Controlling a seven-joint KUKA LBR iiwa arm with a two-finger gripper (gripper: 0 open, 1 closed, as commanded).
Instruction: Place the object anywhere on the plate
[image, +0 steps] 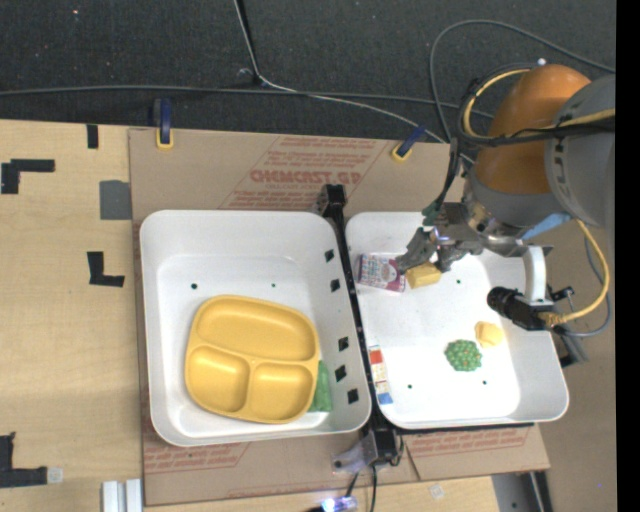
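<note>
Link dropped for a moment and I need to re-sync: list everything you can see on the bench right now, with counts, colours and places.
white bins: 2, white, side by side on the bench
plate: 1, yellow, three compartments, in the left bin
green item: 1, green, at the plate's right edge
patterned packet: 1, pink and white, right bin, upper left
yellow block: 1, at the gripper's tip
green ball: 1, right bin, centre
small yellow piece: 1, beside the green ball
small packet: 1, red, white and blue, right bin's left wall
gripper: 1, over the right bin

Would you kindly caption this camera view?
Gripper over right white bin above yellow block; yellow plastic plate in left bin.
</note>
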